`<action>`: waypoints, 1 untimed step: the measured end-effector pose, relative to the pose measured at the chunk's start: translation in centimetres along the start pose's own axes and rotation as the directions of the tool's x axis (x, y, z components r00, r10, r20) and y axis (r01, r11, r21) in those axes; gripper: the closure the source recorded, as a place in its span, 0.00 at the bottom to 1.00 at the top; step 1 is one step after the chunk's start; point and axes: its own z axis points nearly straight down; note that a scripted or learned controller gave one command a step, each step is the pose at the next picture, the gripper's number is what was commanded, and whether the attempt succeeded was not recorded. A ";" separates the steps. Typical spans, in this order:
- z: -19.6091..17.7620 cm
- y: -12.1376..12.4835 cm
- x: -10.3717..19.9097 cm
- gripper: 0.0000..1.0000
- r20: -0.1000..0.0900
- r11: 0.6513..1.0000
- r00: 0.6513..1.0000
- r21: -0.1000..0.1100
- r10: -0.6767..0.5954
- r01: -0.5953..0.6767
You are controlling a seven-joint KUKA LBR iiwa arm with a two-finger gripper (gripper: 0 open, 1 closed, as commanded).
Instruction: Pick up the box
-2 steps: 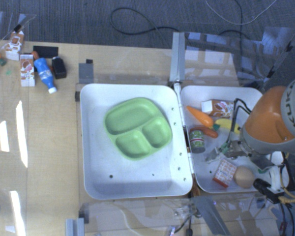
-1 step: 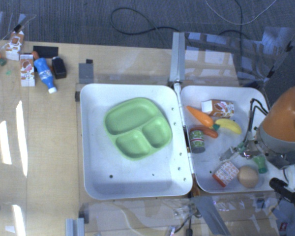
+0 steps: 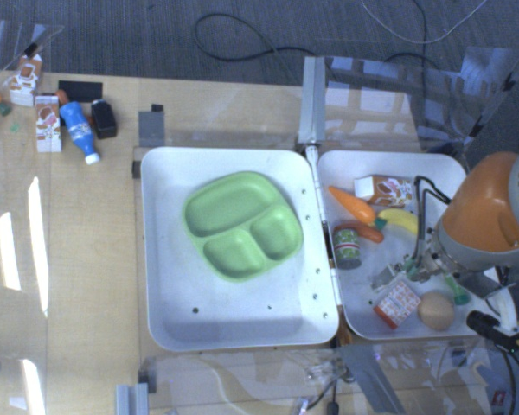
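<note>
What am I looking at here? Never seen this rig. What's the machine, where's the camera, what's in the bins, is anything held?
One camera, fixed above the bench, looks down at a slant. The grey and orange shape at the right edge is a robot arm reaching in; its end effector hangs low over the right bin.

That bin holds a carrot, a banana, a small can, an egg, a packet by the far wall, and the box, the thing to pick up.

The box lies on the bin floor just beside the end effector, not lifted. Whether it is gripped, I cannot tell.

The left bin holds a green divided plate.
</note>
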 end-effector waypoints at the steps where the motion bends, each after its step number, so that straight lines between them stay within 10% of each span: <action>1: -0.4 -0.5 0.0 0.00 -0.011 0.999 0.999 0.013 0.038 -0.038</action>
